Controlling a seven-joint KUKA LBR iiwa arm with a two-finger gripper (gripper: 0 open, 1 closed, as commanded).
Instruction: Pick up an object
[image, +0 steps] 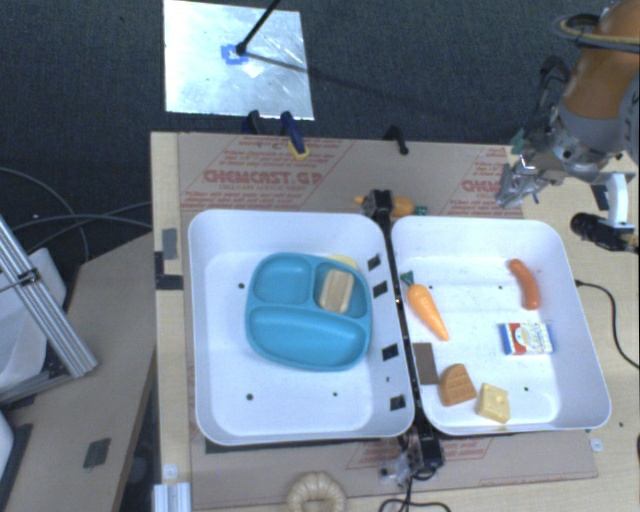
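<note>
The likeliest things to pick lie in the right bin (560, 245), in the right half of the frame: a sausage (524, 283) near the bin's upper right corner, a carrot (427, 311) close to its left wall, a small printed packet (526, 338) below the sausage, and a brown wedge (457, 384) and pale cheese piece (492, 402) side by side toward the bottom. All lie apart from one another. The gripper (516, 184) hangs at the upper right of the frame, above the cardboard just past the bin's far rim and holding nothing; whether its fingers are spread or pressed together cannot be told at this size. The sausage looks the nearest target: a good approach would come straight down, straddling its narrow width. In the left bin (215, 300) a blue divided plate (290, 335) carries a tan bread-like piece (336, 291).
</note>
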